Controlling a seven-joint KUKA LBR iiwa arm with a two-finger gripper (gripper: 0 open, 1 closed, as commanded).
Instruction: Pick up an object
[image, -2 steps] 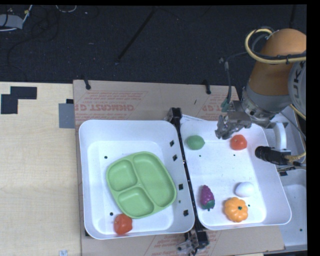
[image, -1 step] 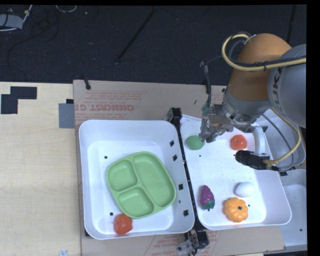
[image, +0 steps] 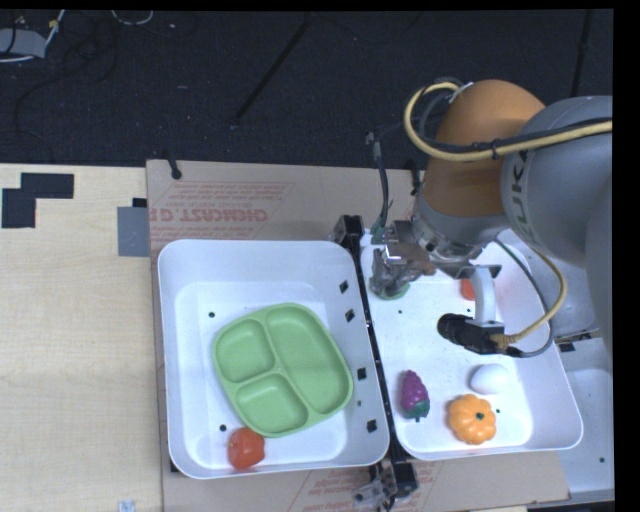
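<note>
Here the gripper (image: 392, 268) hangs low at the right bin's (image: 560, 400) upper-left corner over a small green thing (image: 391, 290); its grip cannot be told. The eggplant (image: 413, 392), egg (image: 489, 379) and pumpkin (image: 472, 418) lie well below-right.

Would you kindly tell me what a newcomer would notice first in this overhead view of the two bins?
The large grey arm with its orange band dominates the upper right, its gripper lowered at the right bin's far left corner. Next comes the light green sectioned plastic plate in the left bin, a small red tomato-like toy beside it. An orange toy pumpkin brightens the right bin's near side.
</note>
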